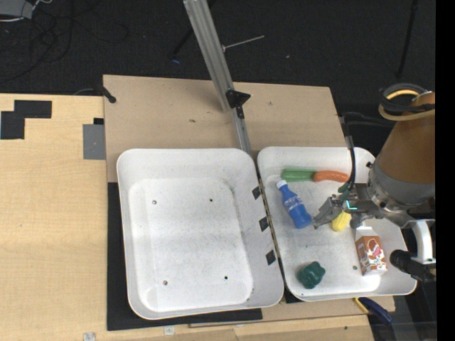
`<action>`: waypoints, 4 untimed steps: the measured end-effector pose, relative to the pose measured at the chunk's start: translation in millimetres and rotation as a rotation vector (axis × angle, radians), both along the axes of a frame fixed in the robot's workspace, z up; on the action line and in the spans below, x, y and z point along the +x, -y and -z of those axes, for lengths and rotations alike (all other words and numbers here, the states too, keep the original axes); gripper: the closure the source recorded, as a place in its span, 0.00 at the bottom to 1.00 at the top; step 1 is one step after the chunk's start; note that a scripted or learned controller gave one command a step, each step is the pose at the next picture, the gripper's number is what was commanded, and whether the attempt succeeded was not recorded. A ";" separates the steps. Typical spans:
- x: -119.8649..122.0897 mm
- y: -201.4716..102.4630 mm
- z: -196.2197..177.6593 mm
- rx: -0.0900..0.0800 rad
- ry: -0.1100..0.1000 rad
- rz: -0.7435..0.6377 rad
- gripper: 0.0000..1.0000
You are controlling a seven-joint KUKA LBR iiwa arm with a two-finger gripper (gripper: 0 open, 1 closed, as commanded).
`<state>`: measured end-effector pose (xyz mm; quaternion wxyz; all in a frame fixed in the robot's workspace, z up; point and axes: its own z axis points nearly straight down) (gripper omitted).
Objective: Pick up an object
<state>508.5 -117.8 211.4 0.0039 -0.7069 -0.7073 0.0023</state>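
Reaching in from the right edge of the frame, your arm (407,155) has its gripper (340,212) low inside the right bin (334,288), at the centre right of the picture. The dark fingers look spread, and a small yellow object (342,222) lies just under them; from this slant you cannot be sure it sits between them, so treat it as not yet held. By my judgement you are at the approach-and-close step. The next move calls for squaring the fingers over the yellow piece, closing, then lifting straight up.

Just left of the gripper lies a blue bottle (293,204). Above it, near the bin's top wall, sits a green and orange carrot-shaped toy (313,175). A dark green lump (311,274) rests toward the bin's lower left, and a small red and white carton (370,253) lies at lower right, near the gripper.

The left bin (186,236) fills the lower middle. Both bins rest on a tan board (178,112), with a pale wooden surface (50,226) at left, a metal rail (212,52) slanting from top centre, and dark floor behind.
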 end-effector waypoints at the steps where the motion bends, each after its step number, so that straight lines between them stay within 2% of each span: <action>1: 0.8 1.3 -2.4 -0.001 0.006 0.004 0.00; 3: 7.3 13.9 117.1 0.000 0.000 0.001 0.00; 4: 7.4 14.5 118.3 -0.001 0.007 0.004 0.00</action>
